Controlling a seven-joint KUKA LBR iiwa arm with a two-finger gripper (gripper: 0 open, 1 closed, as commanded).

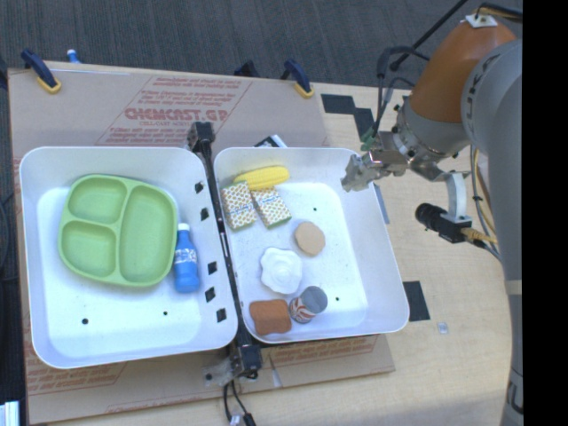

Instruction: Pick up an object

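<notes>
**Arm poised at the right bin's rim, nothing picked yet**

The arm [461,69] comes in from the right, its orange band above the wrist, and its gripper [358,172] hangs at the upper right corner of the right bin [390,278], over the rim. No object sits at its tip. Whether the claw is released or clenched I cannot tell; it is small, dark and blurred against the rim.

The left bin [35,264] carries a green divided plate [118,230] toward its left edge, with a blue bottle [185,258] just beside the plate, near the bin's right edge.

The candidates for picking lie in the right bin: a yellow banana [261,177] near the top edge, two patterned packets [256,206] just below it, a round tan piece [310,238] near the middle, a white lumpy item [281,270] below that, and a brown block [270,317] touching a small can [308,304] at the bottom edge.

As a judgement, the task is at its start: every object rests on a bin floor, so the choice, descent, grasp and lift are all left.

The arm's upper part is cut off at the right. The can's label and the white item's identity are hard to make out.
</notes>
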